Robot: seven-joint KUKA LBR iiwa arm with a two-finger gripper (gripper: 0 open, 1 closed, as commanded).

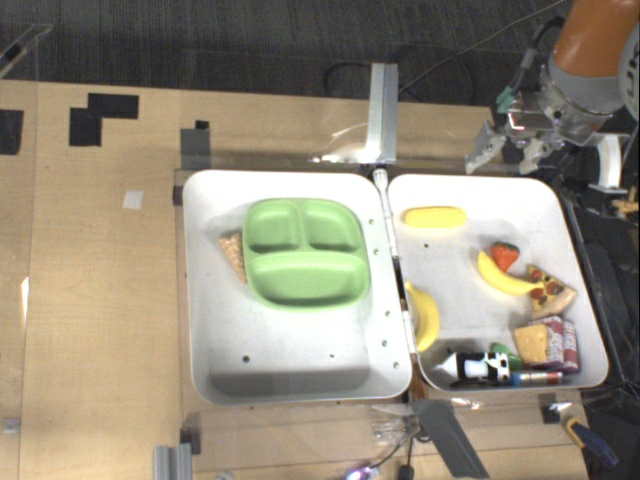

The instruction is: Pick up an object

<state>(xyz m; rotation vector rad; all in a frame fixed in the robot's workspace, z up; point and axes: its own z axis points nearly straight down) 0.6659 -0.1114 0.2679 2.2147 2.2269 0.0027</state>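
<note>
Objects for picking lie scattered in the right bin (565, 230), which sits against the left bin (200, 298) on a wooden bench (90, 298). Near the right bin's far edge rests a yellow oval (433, 217); toward its middle a banana (503, 278) lies with a strawberry (505, 256) touching its upper end. Just right of the banana, against the bin's right wall, sits a pizza slice (549, 293). At the bin's left wall, a second banana (424, 315) curves along the divider. Along the near edge, a black-and-white bottle (478, 366) lies on its side next to a marker (535, 376), with a cracker (533, 343) and a pink packet (563, 343) in the near right corner. In the left bin, a green tray (304, 251) with three compartments rests face up, a brown wafer (233, 256) showing from under its left side. The gripper (508, 151) hangs beyond the right bin's far edge, its pale fingers (485, 150) spread apart and holding nothing, below the arm's orange band (596, 23).
</note>
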